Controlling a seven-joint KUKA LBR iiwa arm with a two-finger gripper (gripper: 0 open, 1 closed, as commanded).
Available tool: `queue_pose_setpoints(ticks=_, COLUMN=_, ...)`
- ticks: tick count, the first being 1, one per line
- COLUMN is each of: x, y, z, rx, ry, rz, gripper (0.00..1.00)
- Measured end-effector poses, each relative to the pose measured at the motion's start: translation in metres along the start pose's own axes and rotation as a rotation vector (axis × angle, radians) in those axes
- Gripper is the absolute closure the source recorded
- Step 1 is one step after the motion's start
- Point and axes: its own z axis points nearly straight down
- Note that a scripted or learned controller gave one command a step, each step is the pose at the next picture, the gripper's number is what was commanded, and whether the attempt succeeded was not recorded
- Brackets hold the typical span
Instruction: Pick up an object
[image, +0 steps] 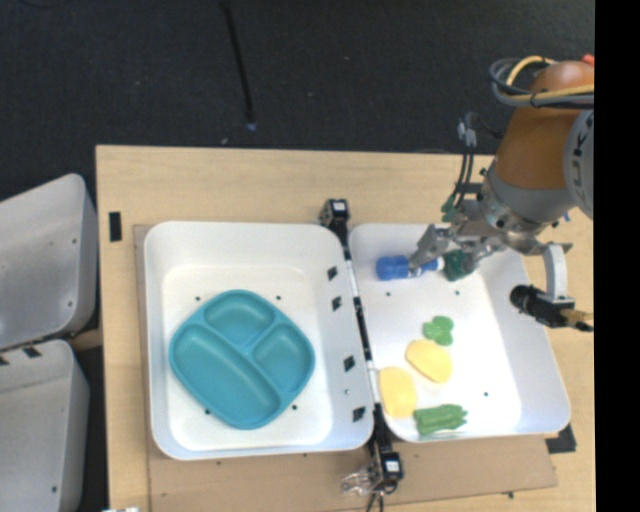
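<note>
My gripper (440, 258) hangs low over the back of the right bin (520, 400). A small blue object (393, 267) lies right at its left side, touching or nearly touching the tip; I cannot tell if it is gripped. A dark green object (458, 265) sits just under the gripper's right side. Nearer the front of the same bin lie a small green piece (437, 329), two yellow pieces (429, 361) (397, 391) and a green piece (440, 419).
A teal divided plate (242, 356) lies in the left bin (160, 300). A ridge with black clips (352, 320) separates the two bins. The grey arm with its orange band (540, 140) comes in from the upper right.
</note>
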Motion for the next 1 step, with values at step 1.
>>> queue_pose_setpoints(ticks=1, x=-0.0001, y=-0.0025, z=0.041, rx=0.0, ry=-0.003, rz=0.002, gripper=0.0)
